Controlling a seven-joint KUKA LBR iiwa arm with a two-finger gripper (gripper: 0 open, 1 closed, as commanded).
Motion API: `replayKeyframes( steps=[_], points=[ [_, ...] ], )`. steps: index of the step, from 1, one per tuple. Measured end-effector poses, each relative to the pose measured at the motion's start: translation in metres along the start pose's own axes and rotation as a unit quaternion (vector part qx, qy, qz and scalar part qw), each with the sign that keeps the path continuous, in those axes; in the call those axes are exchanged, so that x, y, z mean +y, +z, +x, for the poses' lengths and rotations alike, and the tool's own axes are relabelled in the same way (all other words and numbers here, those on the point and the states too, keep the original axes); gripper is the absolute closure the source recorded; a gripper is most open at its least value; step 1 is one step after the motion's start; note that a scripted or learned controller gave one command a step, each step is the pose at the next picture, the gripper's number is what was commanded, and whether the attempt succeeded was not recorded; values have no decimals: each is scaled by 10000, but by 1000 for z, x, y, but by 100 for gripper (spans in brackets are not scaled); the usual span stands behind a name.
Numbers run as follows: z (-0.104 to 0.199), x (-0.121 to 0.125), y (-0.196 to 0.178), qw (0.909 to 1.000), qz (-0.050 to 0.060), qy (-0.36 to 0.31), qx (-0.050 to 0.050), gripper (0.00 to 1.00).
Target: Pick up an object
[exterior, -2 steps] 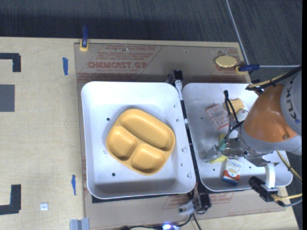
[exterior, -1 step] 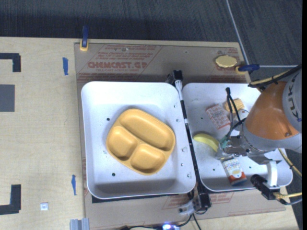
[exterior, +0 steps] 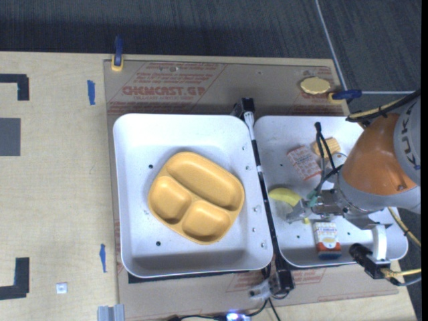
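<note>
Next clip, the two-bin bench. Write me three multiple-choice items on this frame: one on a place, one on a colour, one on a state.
1. Where does the divided tray lie?
A. In the left bin
B. In the right bin
C. On the bare bench

2. What colour is the tray?
A. Blue
B. Yellow
C. Black

3. How does the tray lie?
A. Upside down
B. On its edge
C. Compartments facing up

Answers:
1 A: the tray sits on the floor of the left bin, while the arm's gripper is over the right bin, near a yellow piece and a small carton.
2 B: it shows yellow against the white bin.
3 C: its three hollows are open to the camera.
</note>
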State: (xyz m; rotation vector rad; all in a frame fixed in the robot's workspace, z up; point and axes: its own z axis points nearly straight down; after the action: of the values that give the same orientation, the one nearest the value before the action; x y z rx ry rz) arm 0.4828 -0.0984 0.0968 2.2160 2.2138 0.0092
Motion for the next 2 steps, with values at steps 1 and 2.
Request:
replayKeyframes(
  steps=[1, 2],
  points=[
    [5, -3, 11, 10000, 39, 1, 9, 0],
    [6, -3, 11, 10000, 36, 4, 5, 0]
  ],
)
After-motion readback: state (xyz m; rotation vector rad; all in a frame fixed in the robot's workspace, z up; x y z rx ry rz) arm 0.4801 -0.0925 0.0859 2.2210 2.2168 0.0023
